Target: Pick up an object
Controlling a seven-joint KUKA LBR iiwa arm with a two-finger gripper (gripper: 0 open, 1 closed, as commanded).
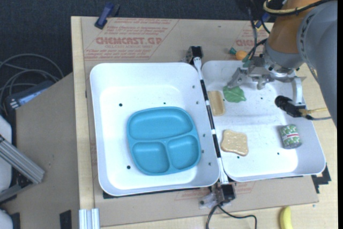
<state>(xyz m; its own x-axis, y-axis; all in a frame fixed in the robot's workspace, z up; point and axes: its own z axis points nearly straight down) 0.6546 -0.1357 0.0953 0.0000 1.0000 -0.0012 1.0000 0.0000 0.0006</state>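
1. Step in hand: the approach. The gripper [247, 81] hangs low over the far end of the right bin [262, 128], with the arm reaching in from the right. Its fingers [235, 80] appear to stand apart, with nothing clamped between them.
2. Likeliest target: the green leaf [235, 95], a soft, crumpled-looking piece lying on the bin floor just beside and in front of the nearer finger. It looks untouched and has not been lifted.
3. Next move, as a judgement: the gripper must shift slightly toward the leaf, so that the fingers straddle it, then descend to the floor and close. A thin, limp piece gives little to bite on, so the fingers need to reach the floor or they will close on air.
4. Other candidates in the right bin:
   - a tan cracker [216, 102] lying against the near-side wall
   - a slice of toast [235, 142] lying flat toward the front
   - a small green can [290, 136] standing well apart to the right
5. Obstacles: the wall between the bins [205, 95] runs near the leaf and touches the cracker, which leaves little room for a finger on that side.
6. Left bin [107, 88]: it holds a blue divided plate [161, 139], well apart from the gripper and not in the way.
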